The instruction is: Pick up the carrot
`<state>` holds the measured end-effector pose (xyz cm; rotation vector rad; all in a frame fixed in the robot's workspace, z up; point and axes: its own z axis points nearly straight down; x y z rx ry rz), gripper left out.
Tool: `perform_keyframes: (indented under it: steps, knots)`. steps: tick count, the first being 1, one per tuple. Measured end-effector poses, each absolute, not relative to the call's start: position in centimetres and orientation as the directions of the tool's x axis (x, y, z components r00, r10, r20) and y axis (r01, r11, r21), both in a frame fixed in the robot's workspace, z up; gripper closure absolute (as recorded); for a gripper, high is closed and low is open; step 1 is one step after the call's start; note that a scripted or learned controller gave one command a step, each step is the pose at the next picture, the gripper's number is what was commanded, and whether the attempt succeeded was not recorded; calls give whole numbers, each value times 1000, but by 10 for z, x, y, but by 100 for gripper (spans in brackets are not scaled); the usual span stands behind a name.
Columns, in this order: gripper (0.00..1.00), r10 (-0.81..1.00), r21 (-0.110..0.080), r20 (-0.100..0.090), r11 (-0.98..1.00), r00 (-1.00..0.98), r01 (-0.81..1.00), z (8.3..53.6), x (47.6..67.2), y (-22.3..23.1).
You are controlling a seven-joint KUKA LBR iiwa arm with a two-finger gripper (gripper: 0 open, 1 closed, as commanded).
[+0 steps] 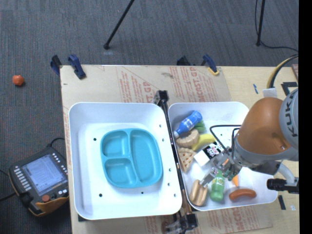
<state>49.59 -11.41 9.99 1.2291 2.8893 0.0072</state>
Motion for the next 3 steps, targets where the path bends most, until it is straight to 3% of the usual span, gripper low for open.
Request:
perform_keyframes:
  steps: [1,2,3]
  knots:
    - [100,723,6,1,691,-691,723,110,496,-114]
    - [0,724,6,1,689,-689,724,110,496,-114]
    - [0,954,-1,1,299,-299,954,87,548,-141]
